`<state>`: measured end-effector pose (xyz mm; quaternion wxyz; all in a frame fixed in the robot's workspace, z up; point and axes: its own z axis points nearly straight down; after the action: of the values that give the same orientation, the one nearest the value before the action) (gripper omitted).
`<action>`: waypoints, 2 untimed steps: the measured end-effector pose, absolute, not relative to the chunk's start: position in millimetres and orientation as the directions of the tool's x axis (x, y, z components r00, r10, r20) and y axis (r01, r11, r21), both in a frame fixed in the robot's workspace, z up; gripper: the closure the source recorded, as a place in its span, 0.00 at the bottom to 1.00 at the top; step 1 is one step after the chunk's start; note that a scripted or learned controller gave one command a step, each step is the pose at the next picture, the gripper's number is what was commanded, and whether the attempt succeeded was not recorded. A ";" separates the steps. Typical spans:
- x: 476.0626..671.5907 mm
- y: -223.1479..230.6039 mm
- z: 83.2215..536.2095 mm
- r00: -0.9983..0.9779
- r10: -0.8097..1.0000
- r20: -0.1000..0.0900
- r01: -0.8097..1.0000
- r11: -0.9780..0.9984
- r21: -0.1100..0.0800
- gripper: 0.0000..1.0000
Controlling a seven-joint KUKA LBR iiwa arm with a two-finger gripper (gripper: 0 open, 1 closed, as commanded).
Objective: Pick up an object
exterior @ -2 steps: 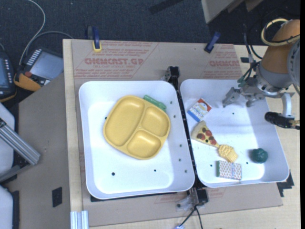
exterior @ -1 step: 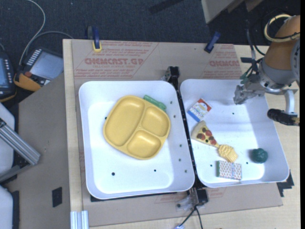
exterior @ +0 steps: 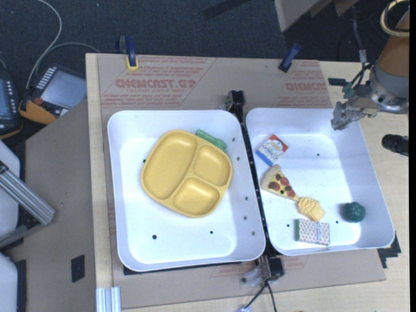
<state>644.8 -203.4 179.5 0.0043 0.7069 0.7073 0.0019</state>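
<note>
My gripper (exterior: 342,118) hangs over the far right corner of the right bin (exterior: 364,168), its grey fingertips pointing down with nothing seen between them. Below it in that bin lie a small blue and white packet (exterior: 272,149), a pizza slice toy (exterior: 279,182), a yellow crinkled piece (exterior: 311,207), a dark green round object (exterior: 353,211) and a patterned green and white packet (exterior: 312,232). All of these lie well apart from the gripper.
The left bin (exterior: 130,174) holds a yellow divided plate (exterior: 186,173) with a green object (exterior: 211,139) poking out behind it. A black clip (exterior: 234,100) sits between the bins at the far edge. Cables and devices lie off the bench at left.
</note>
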 end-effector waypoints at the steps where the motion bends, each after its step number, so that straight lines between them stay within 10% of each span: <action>1: 647.6 -208.3 244.4 -0.001 1.000 -0.004 1.000 0.001 0.010 1.00; 2: 648.9 -208.7 286.5 -0.001 1.000 -0.003 1.000 0.001 0.008 1.00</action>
<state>648.9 -208.7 286.5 0.0038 0.7068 0.7074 0.0015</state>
